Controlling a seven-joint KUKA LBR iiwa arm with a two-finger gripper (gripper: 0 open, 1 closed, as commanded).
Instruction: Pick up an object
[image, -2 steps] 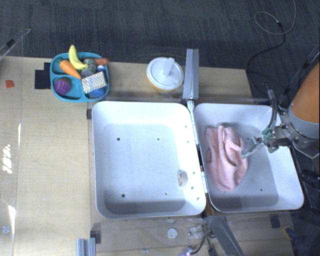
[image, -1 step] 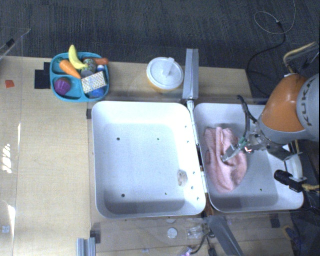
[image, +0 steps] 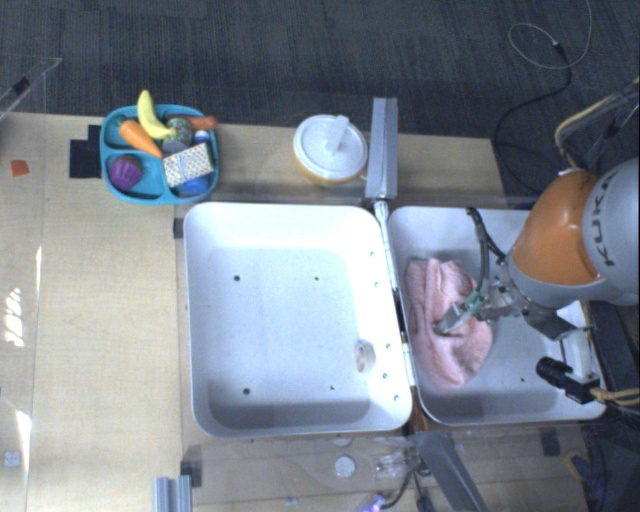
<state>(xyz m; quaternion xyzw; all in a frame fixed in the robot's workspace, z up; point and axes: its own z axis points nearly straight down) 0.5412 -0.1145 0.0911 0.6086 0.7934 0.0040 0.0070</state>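
Note:
A crumpled pink cloth (image: 445, 322) lies in the left half of the right bin (image: 520, 395). My gripper (image: 458, 314) reaches in from the right and sits low over the cloth's right side, its dark fingers down among the folds. The grey arm with its orange band (image: 560, 245) rises behind it. A small clear object (image: 364, 353) rests near the right wall of the left bin (image: 240, 330).
A blue divided tray (image: 158, 152) of toy food stands at the back left of the bench. A white lidded cup (image: 331, 147) sits behind the bins. A metal post (image: 381, 150) stands along the divider between the bins.

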